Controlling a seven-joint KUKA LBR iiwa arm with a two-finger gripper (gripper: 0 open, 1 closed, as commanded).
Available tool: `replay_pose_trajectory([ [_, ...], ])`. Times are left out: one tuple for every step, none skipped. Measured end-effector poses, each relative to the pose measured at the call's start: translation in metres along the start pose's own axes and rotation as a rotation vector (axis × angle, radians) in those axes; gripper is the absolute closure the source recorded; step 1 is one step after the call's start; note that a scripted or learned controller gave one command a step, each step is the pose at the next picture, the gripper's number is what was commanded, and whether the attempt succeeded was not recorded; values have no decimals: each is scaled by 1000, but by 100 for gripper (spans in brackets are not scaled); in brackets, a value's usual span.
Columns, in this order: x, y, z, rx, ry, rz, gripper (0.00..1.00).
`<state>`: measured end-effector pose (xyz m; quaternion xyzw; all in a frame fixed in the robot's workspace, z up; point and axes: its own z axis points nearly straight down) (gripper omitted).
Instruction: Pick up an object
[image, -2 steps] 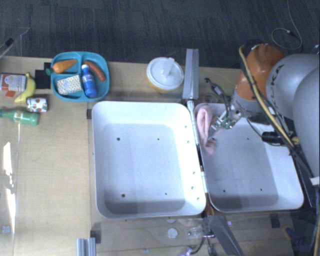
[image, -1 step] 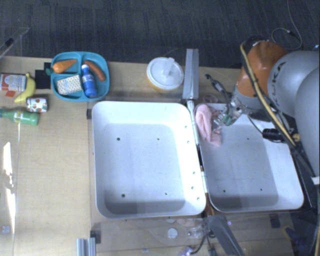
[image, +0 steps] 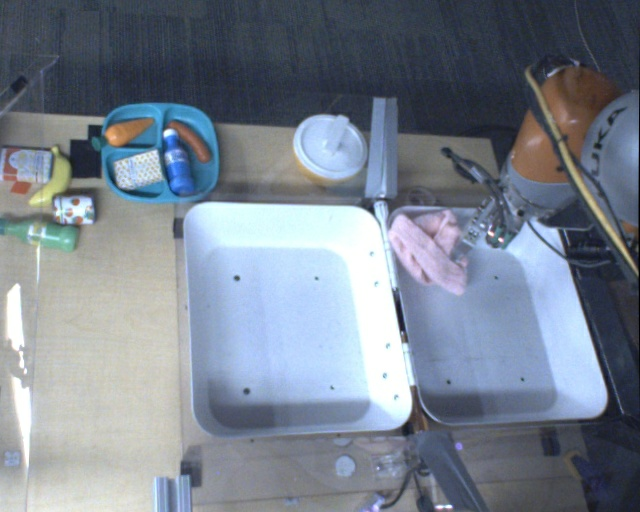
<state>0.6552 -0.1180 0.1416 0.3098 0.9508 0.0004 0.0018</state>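
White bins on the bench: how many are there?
2. The left bin lies at the middle of the bench; the right bin sits against it, with a pink cloth in its upper left corner beside the gripper.

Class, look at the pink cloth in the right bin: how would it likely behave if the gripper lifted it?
The pink cloth lies crumpled in soft folds, so it would probably droop, not stay stiff. It looks light. Bunched against the right bin corner, it might drag.
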Motion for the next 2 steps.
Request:
replay_pose_trajectory([
  [-1, 2, -9, -2, -2, -2, 100],
  [9, 22, -46, -1, 0, -98, 100],
])
